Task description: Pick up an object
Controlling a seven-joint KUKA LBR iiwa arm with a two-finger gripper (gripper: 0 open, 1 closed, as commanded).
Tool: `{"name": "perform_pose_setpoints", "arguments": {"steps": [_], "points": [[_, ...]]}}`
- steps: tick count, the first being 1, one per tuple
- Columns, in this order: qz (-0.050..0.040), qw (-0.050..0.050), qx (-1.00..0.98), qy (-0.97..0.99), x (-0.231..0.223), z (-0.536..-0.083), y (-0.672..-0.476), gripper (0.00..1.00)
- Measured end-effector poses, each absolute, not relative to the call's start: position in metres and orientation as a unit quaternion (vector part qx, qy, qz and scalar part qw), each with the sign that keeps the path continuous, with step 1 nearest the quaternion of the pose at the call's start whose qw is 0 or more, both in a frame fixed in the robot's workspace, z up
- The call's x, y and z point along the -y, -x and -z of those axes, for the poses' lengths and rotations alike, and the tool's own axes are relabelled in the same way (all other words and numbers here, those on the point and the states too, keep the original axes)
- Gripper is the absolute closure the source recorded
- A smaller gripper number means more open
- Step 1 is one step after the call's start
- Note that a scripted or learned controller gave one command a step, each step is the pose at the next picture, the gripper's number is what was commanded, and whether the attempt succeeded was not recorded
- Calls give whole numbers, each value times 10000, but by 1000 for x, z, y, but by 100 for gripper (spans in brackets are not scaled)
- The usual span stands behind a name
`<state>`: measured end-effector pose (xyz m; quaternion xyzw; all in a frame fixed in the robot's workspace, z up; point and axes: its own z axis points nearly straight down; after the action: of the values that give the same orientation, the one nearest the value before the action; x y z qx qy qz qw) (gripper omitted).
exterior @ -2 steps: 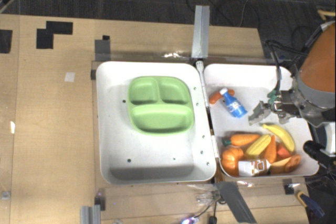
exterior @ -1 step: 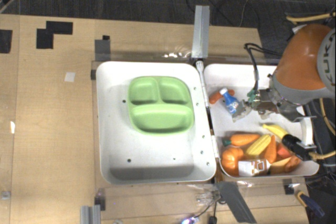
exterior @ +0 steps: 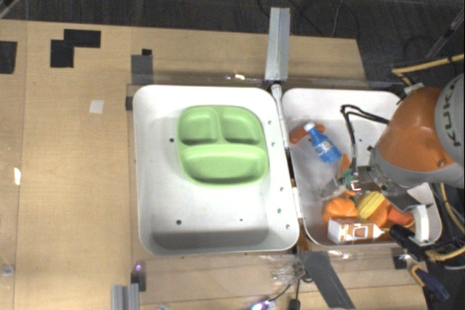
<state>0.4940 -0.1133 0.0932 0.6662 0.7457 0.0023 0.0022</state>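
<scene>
Your end effector hangs low in the right bin, just left of the arm's orange band, at about four o'clock in the frame. It is small and dark against the clutter, so you cannot tell how it is set or whether anything is in it.

Nearest the camera, at the bin's six o'clock edge, lies an orange-and-white carton on its side. It looks light and stiff, with flat faces that would suit a pinch across its narrow width. Just above it sit an orange rounded piece and a yellow ridged piece, touching each other and just beside the end effector. Both are probably light toy food, hard and somewhat slippery; the yellow one's ridges may give better purchase. They are packed closely, so a grasp on one could nudge its neighbours.

Farther back, toward the bin's eleven o'clock, a small blue bottle with a white cap lies tilted, with a small orange item touching its cap end. The bottle stands clearer of the pile. It is likely light and smooth, and would roll unless taken across the middle of its body.

Across the divider, at nine o'clock, the left bin holds a green divided plate. Beyond both bins the wooden surface runs to the far edge.
</scene>
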Motion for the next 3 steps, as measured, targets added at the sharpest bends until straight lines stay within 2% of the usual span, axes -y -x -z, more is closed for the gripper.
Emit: {"name": "perform_pose_setpoints", "arguments": {"steps": [1, 2, 3], "points": [[-34, 17, -7457, -6662, 113, -102, -496, 100], [-5, 7, -7338, -6793, 72, -183, -533, 100], [11, -3, -6147, -7887, 51, -181, -576, 100]]}}
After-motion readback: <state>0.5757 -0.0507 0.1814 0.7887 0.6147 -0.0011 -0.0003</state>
